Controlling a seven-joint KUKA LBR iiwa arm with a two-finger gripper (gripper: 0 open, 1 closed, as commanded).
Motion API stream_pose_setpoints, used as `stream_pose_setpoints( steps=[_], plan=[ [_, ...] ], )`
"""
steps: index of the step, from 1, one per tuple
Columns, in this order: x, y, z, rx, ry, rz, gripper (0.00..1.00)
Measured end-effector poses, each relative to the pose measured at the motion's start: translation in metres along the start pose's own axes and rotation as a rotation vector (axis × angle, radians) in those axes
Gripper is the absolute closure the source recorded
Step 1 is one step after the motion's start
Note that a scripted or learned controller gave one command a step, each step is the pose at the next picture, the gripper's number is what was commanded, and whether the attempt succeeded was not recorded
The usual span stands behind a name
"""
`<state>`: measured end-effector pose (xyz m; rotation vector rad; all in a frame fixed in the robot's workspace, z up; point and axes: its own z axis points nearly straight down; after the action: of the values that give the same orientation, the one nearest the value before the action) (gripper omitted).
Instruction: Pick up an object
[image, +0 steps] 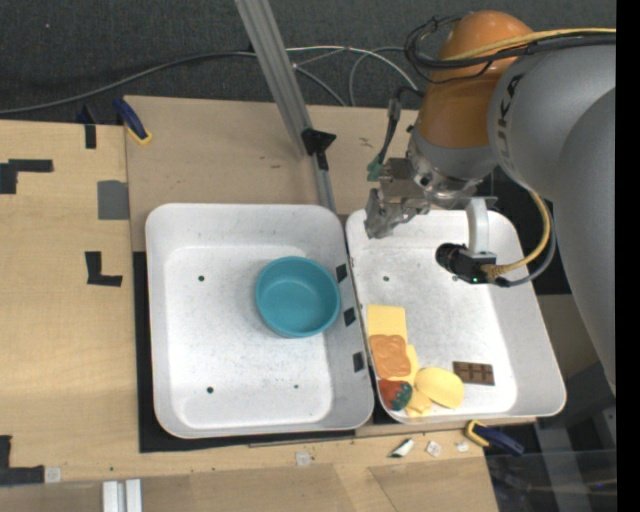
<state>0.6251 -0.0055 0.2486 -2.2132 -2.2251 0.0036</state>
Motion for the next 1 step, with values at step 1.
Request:
stream_pose_setpoints(
  steps=[1],
  plan=[
    [0.0596,-0.0081,0.0078,-0.001,0.0,-0.002,1.0]
  ],
)
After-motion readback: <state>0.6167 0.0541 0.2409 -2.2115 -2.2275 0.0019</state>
